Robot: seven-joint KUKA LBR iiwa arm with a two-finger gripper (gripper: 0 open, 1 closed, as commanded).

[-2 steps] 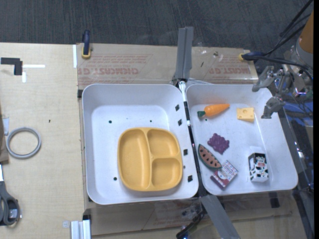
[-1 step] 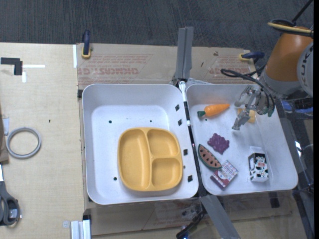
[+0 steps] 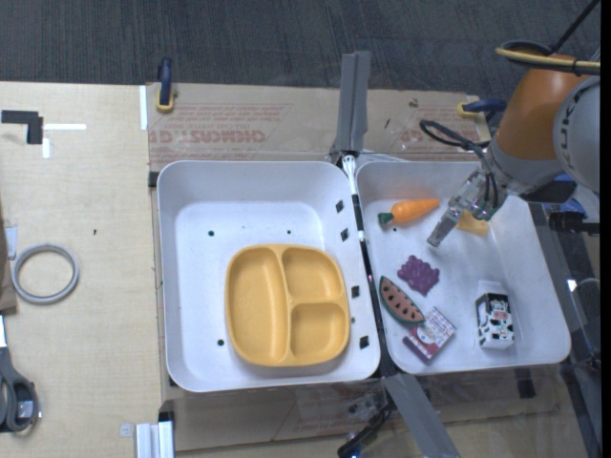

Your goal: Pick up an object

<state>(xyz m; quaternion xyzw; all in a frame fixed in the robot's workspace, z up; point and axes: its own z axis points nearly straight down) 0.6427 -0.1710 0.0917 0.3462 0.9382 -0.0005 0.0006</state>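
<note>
The gripper (image 3: 456, 219) hangs low over the back part of the right bin (image 3: 535, 346). One grey finger (image 3: 441, 231) slants down and to the left toward the bin floor; the other is hard to separate from a yellow object (image 3: 474, 222) that sits right against the gripper's right side. Whether the jaws are parted or closed cannot be told, nor whether the yellow piece is between them. Above the gripper the wrist rises up and to the right into the orange band (image 3: 530, 113) and the grey arm (image 3: 582, 132), which leans in from the right edge with black cables looping around it.

Just left of the finger lies a toy carrot (image 3: 412, 211), orange with a green end, close to the fingertip but apart from it. Nearer the front of the same bin rest a purple grape cluster (image 3: 418, 274), a watermelon slice (image 3: 401, 300) by the divider, a small pink patterned box (image 3: 431, 333), and a black-and-white carton (image 3: 495, 320) standing toward the right wall.

The left bin (image 3: 191, 256) holds a yellow divided plate (image 3: 286, 304). On the wooden bench to the left lies a grey ring (image 3: 42, 273).
</note>
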